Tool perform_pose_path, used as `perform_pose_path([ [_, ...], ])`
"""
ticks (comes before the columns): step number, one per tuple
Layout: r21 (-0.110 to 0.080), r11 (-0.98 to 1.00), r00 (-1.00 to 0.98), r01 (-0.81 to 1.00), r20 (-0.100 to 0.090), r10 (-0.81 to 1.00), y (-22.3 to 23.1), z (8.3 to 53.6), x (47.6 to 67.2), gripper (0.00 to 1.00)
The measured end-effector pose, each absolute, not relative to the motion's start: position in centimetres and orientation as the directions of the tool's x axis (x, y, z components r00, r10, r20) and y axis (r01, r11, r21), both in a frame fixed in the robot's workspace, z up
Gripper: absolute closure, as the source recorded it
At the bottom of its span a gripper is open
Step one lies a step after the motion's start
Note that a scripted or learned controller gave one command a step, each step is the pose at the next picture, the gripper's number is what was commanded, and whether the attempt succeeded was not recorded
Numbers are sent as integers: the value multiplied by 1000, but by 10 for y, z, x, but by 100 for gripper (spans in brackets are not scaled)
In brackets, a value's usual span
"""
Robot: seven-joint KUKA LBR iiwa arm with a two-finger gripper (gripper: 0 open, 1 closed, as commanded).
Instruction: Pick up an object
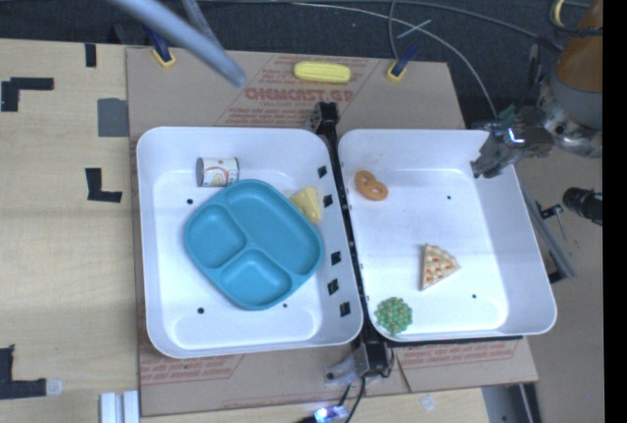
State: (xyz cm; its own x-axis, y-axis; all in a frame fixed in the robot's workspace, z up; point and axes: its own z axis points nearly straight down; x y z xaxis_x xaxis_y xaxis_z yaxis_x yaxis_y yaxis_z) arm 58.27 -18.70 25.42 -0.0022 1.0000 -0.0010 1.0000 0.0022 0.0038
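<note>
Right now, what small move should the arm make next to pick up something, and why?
Probably move the gripper leftward and down over the right white bin. It sits at the bin's upper right rim, apart from the triangular pizza-slice toy, the nearest item, which lies unobstructed.

Arm: enters from the right, orange band visible at the edge.
Gripper (493, 157): low, angled leftward.

Grey arm (578, 108) with an orange band, ending in a dark metal tool (493, 160).
</note>
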Motion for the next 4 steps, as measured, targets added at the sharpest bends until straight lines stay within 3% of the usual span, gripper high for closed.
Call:
perform_pose_path([
  [3, -1, 5, -5, 1000, 1, 1000, -37, 230, 612, 100],
  [4, -2, 5, -5, 1000, 0, 1000, 15, 224, 607, 100],
])
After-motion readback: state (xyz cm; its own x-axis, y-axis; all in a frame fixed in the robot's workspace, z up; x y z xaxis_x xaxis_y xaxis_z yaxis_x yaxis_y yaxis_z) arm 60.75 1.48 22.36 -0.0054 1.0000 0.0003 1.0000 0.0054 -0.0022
